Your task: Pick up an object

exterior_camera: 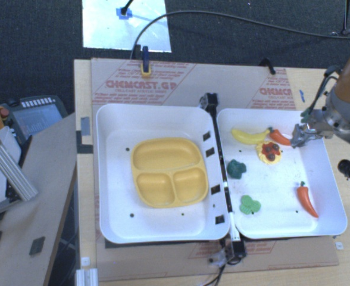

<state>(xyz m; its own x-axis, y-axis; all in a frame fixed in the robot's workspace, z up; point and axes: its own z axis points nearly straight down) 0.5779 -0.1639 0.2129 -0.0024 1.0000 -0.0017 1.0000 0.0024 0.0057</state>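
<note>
The right bin (333, 216) holds a yellow banana (248, 136), a small red-orange carrot (280, 137) beside it, a round yellow piece with red topping (269, 152), a dark green broccoli (236, 168), a light green piece (250, 205) and a larger orange carrot (306, 200). My gripper (301, 137) hangs over the bin's far right part, just right of the small carrot's tip. Nothing shows between its fingers.
The left bin (112, 159) holds a yellow three-compartment tray (166, 171). A black divider clamp (216, 159) runs between the bins. A teach pendant (35, 118) and metal rail (8, 165) lie on the side table at left. A cable (234, 19) crosses the dark floor behind.
</note>
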